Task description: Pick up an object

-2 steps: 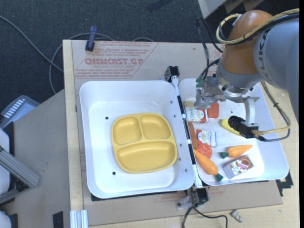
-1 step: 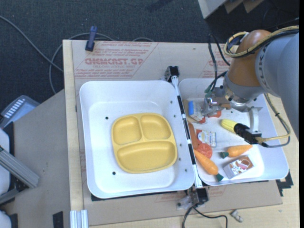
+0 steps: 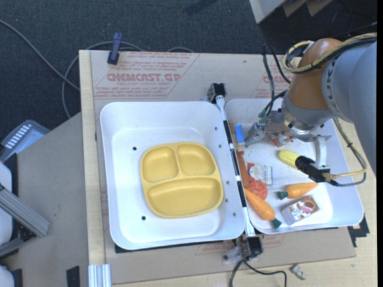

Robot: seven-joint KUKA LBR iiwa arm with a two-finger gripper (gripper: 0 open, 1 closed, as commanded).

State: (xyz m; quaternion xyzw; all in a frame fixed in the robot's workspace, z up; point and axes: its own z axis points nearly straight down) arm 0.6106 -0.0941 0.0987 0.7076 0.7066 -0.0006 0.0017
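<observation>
On the table (image 3: 149,76) I see two white bins. The left bin (image 3: 119,160) carries a yellow divided plate (image 3: 181,179) in its middle. My arm (image 3: 335,58) reaches over the right bin (image 3: 347,202); the claw (image 3: 281,130) hangs low near its far edge, and I cannot tell how it stands. Toward the near edge lie a long carrot (image 3: 258,203), a small carrot (image 3: 298,189), a yellow corn piece (image 3: 289,157) and a small packet (image 3: 301,209).
</observation>
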